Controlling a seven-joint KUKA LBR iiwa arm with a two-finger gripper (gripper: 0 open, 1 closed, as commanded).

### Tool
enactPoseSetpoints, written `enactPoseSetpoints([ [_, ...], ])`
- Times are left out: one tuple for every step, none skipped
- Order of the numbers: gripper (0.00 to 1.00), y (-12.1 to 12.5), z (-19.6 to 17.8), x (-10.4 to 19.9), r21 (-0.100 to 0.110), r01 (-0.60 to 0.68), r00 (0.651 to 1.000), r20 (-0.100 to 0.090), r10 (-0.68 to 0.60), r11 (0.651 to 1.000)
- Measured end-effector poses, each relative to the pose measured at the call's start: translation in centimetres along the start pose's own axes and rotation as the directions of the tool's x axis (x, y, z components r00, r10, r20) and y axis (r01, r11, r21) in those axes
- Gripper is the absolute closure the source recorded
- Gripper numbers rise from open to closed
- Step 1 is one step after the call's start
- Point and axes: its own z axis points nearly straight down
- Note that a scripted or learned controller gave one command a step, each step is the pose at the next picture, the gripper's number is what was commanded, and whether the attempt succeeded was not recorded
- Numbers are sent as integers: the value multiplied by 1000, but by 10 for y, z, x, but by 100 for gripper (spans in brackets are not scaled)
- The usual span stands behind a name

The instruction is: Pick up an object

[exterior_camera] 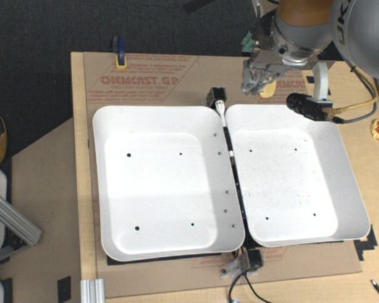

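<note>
Claw (260,84) is seen at the top right, just beyond the far rim of the right bin (348,169) and over the cardboard sheet (151,74). How far the claw is open cannot be told, as the tip is small and partly masked by the wrist body. A small pale yellow item (269,89) is seen right at the claw tip, on its right side. Whether it is gripped or only touching cannot be told. Whether it is lifted or resting on the sheet cannot be told either.

The arm (366,17) comes in from the upper right, with the orange band (303,5) directly above the wrist.

The left bin (98,169) and right bin are set side by side on the sheet, rims touching along a black strip (232,169) that runs down the seam. Four black dots (129,155) are marked on the floor of each bin, roughly at the corners of a rectangle. Fine dark specks (290,188) are scattered on the floor of the right bin.

A black clip (216,96) is fitted at the far end of the seam, and another fitting (247,259) with a cable is at the near end. A blue-and-yellow clamp (119,50) is fixed on the far left edge of the sheet, beside red print that reads CHEMCAST. The sheet lies on the counter (50,251). A metal rail (12,216) lies at a slant at the left edge, well apart from the bins.
</note>
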Motion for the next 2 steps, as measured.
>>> enactPoseSetpoints([
  [100,-14,-21,-24,1,-3,1000,1,3,1000],
  [100,-2,12,77,7,7,1000,-2,-7,1000],
])
